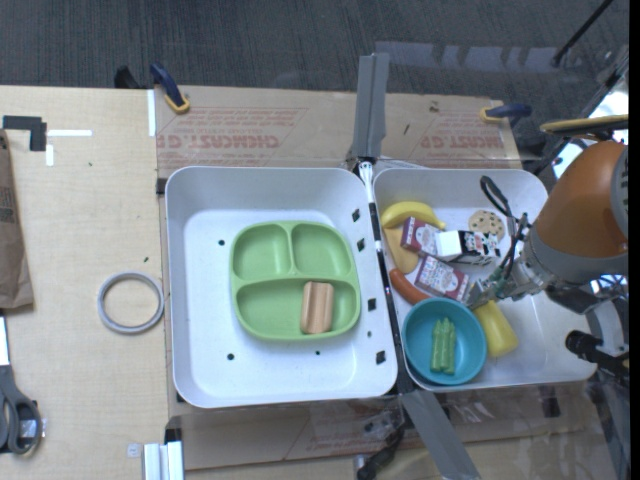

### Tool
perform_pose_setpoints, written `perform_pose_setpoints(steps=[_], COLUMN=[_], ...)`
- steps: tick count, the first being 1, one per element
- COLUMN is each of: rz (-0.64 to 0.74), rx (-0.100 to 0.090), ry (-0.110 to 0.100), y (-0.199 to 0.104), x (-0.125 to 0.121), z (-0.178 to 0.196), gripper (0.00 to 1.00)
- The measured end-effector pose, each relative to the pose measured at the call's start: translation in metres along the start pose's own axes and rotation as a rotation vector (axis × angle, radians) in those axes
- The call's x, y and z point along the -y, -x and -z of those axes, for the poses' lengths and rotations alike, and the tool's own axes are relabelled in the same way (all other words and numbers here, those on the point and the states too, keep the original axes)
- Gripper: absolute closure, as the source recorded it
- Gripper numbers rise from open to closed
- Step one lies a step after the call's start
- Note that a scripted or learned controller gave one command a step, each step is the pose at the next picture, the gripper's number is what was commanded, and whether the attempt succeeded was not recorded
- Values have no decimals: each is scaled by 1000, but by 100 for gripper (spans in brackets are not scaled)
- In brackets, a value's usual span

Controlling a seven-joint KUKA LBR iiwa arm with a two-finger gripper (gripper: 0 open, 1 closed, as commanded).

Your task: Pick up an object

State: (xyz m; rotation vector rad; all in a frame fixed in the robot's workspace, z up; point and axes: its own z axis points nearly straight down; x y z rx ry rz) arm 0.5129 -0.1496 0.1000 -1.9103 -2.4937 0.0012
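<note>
A hot dog lies on the green plate. In the right bin, the gripper touches a red packet: light, crinkly, probably slippery, best pinched across its short edges. Finger state: cannot tell.

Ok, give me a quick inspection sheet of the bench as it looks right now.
Surface: wooden bench bearing two white bins side by side, left bin and right bin.
Job's things: green divided plate with a hot dog in the left bin; banana, cookie, two maroon packets, blue bowl holding green beans, and a yellow item in the right bin.
Clutter: tape ring, brown bag, clamps.
Hand: hand low among the right bin's items; finger state unclear.
Cables: black cable by the wrist.
Surroundings: dark carpet.
</note>
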Motion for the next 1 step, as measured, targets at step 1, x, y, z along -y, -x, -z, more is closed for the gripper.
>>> perform_pose_setpoints(steps=[1], rz=[91], rx=[2], ry=[2], y=[-52], x=[-71], z=[92], gripper=[100])
